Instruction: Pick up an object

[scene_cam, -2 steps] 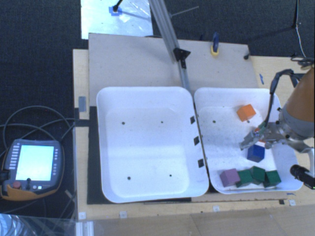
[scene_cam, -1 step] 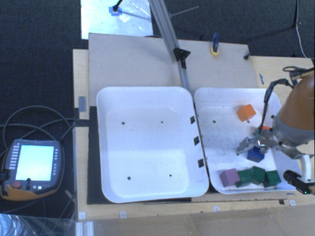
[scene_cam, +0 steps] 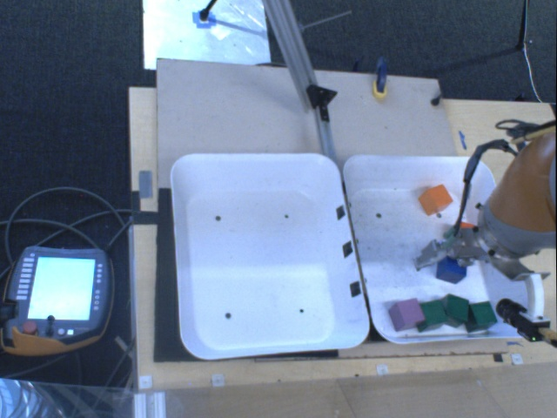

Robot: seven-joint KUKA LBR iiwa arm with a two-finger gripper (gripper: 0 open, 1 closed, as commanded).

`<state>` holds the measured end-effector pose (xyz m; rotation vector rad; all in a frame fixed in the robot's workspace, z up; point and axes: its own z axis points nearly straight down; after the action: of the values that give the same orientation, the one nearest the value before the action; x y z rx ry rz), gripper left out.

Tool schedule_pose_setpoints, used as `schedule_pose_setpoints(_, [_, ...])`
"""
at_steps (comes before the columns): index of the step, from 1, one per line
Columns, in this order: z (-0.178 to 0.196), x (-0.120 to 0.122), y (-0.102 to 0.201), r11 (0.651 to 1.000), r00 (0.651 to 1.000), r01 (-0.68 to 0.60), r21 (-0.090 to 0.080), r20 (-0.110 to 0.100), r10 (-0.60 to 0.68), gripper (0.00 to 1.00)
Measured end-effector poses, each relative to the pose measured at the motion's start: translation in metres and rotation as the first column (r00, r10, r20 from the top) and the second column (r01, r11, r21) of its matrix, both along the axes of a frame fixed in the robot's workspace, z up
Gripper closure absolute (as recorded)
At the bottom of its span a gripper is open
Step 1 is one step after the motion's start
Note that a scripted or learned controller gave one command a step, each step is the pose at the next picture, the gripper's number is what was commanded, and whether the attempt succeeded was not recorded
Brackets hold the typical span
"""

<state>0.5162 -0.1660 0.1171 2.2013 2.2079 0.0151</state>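
Bins sit side by side: the left shallow white plastic bin (scene_cam: pixel 261 251), then the right white bin (scene_cam: pixel 392 185) with the cubes. The two-finger grey gripper (scene_cam: pixel 444 255) hangs directly over the small blue cube (scene_cam: pixel 451 271), near centre; its grip state I cannot tell.

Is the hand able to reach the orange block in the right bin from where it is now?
Probably yes. The orange block lies alone on the floor of the right bin, apart from the blue block under the hand. Nothing stands between them.
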Motion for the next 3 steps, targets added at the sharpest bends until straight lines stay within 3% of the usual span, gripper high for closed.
schedule_pose_setpoints(1, [0.009,0.001,-0.001,1.000,1.000,-0.001,-0.002,0.002,0.001,1.00])
schedule_pose_setpoints(2, [0.070,0.010,-0.005,1.000,1.000,-0.002,0.007,-0.015,0.002,1.00])
schedule_pose_setpoints(3, [0.094,0.012,-0.005,1.000,1.000,-0.002,0.009,-0.018,0.002,1.00])
